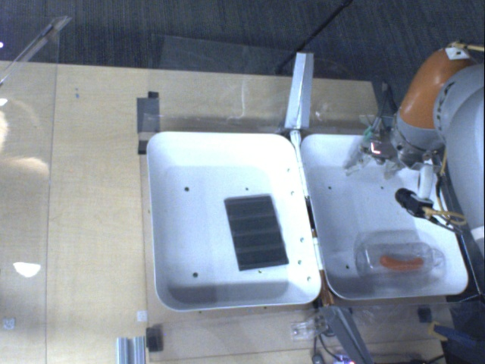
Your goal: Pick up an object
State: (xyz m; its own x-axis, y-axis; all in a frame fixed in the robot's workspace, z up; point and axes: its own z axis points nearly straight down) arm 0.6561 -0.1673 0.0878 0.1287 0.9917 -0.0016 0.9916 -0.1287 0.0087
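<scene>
Above the right bin's far edge hovers the end effector, spread of its tips impossible to tell, nothing visibly gripped. Near that bin's front wall lies a clear container with an orange item, untouched. Pick not yet made; descent and grasp remaining.

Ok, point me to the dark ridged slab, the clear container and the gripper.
dark ridged slab [257, 232], camera view, middle of its top face.
clear container [399, 257], camera view, its clear top.
gripper [373, 158], camera view, between its fingertips.
</scene>
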